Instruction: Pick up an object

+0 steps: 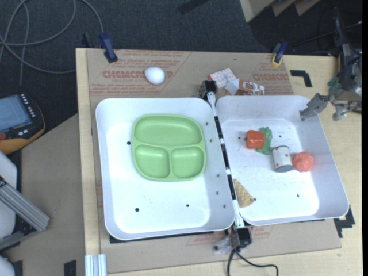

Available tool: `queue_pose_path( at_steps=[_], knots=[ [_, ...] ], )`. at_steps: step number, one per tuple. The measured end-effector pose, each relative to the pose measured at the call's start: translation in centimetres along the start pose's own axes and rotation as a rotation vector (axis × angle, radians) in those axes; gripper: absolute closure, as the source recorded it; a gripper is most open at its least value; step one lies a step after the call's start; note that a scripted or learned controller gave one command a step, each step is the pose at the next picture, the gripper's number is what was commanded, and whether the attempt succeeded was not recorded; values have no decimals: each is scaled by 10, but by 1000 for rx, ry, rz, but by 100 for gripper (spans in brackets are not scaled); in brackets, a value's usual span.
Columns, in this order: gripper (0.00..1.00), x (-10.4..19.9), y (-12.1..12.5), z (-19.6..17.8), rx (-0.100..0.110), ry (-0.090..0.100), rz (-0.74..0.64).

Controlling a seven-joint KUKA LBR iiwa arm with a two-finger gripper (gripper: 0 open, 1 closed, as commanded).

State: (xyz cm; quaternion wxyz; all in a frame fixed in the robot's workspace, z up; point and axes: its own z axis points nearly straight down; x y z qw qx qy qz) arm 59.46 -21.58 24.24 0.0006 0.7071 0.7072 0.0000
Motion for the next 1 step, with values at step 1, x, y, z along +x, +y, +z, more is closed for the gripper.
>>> queue_pose_path(
  at_steps=[1],
  knots=[
    [0, 47, 37, 96, 4, 2, -2]
  ],
)
